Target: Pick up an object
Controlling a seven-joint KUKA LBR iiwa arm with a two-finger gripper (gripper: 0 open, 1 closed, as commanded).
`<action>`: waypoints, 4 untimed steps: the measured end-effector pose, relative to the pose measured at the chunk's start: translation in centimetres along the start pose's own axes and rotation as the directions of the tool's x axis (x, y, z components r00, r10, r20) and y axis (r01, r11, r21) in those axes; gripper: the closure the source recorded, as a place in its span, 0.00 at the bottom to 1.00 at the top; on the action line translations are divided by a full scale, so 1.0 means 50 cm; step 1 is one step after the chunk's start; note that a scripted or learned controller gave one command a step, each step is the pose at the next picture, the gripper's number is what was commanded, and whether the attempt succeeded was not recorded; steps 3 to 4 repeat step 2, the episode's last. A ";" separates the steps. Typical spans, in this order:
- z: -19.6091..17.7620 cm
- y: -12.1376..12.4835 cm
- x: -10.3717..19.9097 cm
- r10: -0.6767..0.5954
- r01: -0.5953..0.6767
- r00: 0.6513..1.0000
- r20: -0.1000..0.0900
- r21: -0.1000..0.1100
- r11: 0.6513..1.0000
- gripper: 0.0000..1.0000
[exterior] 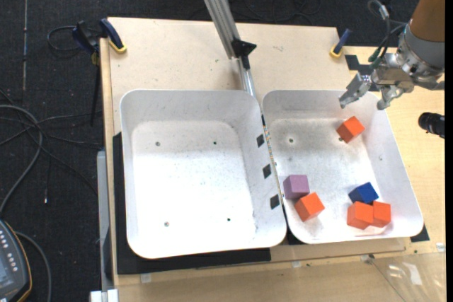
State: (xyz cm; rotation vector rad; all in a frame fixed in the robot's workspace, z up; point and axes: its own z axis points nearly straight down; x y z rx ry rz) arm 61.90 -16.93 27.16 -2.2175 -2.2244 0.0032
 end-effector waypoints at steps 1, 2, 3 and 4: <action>0.245 -0.125 -0.081 0.008 -0.008 1.000 -0.002 0.007 1.000 0.00; 0.347 -0.003 -0.092 -0.001 0.001 1.000 0.000 -0.003 1.000 0.00; 0.347 -0.003 -0.092 -0.001 0.001 1.000 0.000 -0.003 1.000 0.00; 0.347 -0.003 -0.092 -0.001 0.001 1.000 0.000 -0.003 1.000 0.00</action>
